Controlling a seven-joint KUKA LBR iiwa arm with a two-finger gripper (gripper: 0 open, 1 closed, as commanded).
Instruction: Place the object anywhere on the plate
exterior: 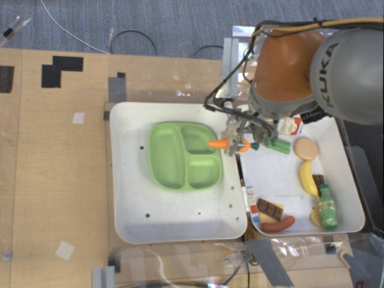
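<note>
Gripper (pixel 236 141) clamped on orange carrot (pixel 218 143), hovering at right edge of green plate (pixel 183 156) in left bin (pixel 129 221).

You cannot read the end effector (pixel 238 141) finger spacing; the wrist body covers it. The arm (pixel 318 65) hides the right bin's (pixel 354 218) far rim and is cut off at the right edge. The item (pixel 290 125) under the wrist is partly covered and too small to identify
</note>
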